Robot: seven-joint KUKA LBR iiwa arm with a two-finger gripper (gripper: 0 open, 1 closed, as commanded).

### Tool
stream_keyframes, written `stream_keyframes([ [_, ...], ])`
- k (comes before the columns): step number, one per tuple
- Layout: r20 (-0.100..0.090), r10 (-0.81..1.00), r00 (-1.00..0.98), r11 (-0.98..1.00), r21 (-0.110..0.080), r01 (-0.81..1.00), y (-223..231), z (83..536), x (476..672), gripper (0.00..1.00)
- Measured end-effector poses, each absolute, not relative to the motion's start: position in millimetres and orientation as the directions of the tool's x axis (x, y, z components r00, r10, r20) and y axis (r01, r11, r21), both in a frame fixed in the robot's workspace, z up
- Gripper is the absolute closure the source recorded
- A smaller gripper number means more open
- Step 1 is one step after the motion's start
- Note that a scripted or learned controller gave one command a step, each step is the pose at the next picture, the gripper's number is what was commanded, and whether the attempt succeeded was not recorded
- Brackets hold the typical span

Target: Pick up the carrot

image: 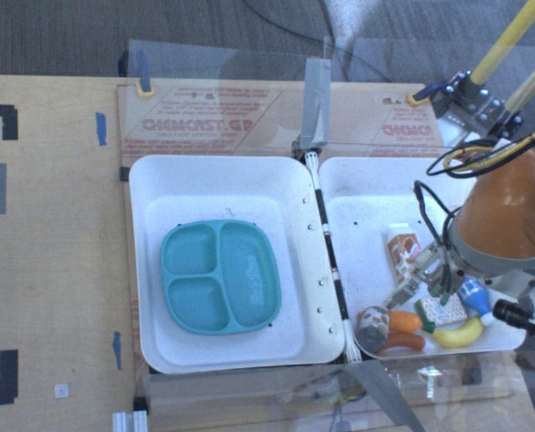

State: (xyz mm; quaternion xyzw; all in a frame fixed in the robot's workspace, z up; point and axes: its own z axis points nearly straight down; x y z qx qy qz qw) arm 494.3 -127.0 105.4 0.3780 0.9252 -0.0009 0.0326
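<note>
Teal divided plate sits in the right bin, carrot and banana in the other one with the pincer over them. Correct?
Not quite. The camera view shows the teal divided plate in the left bin; the carrot, banana and pincer are in the right bin.

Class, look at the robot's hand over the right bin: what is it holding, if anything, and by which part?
It cannot be told. The hand hangs just above the carrot in the right bin, with nothing visibly gripped.

Probably a robotics lab: taped plywood bench [51,241], two white bins [150,187], loose cables [285,16].
</note>
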Motion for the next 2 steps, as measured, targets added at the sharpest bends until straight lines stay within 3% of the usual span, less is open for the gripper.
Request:
stream_keyframes([
  [1,-0.006,0.532,-0.847,0.847,0.002,0.532,-158.7,289.7,480.9,0.0],
  [2,-0.031,0.525,-0.85,0.851,0.009,0.525,-146.3,112.4,492.9,0.0],
])
